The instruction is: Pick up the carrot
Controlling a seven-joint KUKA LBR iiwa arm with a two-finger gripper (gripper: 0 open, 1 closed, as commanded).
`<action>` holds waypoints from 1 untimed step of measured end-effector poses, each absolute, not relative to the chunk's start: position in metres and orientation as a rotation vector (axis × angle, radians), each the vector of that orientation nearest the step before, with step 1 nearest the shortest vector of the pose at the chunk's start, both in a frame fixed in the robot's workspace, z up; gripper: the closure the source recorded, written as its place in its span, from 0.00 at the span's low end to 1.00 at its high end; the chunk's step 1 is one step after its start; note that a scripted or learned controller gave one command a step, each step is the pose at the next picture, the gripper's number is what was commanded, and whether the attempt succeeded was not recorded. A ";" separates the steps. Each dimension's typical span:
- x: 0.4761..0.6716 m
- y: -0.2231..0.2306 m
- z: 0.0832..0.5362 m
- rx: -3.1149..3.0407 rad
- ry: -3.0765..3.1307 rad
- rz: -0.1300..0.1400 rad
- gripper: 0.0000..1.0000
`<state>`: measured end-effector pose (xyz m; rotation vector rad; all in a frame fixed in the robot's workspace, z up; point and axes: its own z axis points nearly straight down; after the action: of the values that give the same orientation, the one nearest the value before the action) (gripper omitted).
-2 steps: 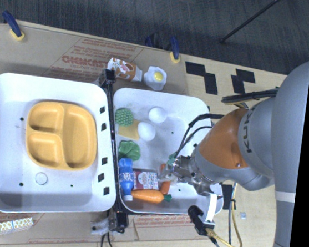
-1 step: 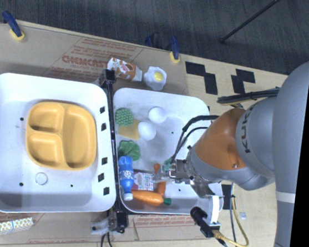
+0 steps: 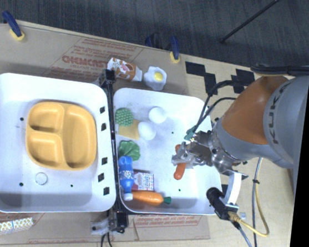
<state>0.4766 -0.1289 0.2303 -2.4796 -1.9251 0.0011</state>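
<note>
Lower centre of frame: carrot [image 3: 146, 198] lies against the right bin [image 3: 201, 106] front wall | gripper [image 3: 182, 161] pinching a small orange-red piece [image 3: 179, 171] | I'd judge the carrot light, rigid, smooth; grip mid-body.

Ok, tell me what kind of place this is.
Likely a robot lab's test bench, not a kitchen: two white bins sit on cardboard clamped to the bench, the food looks like toys, such as the carrot and yellow divided plate, and cables trail from the arm.
</note>
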 end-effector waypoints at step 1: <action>0.477 -0.075 0.254 -2.634 -1.709 0.002 1.00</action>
<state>0.4766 -0.0754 0.2537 -2.6338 -1.7088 0.0020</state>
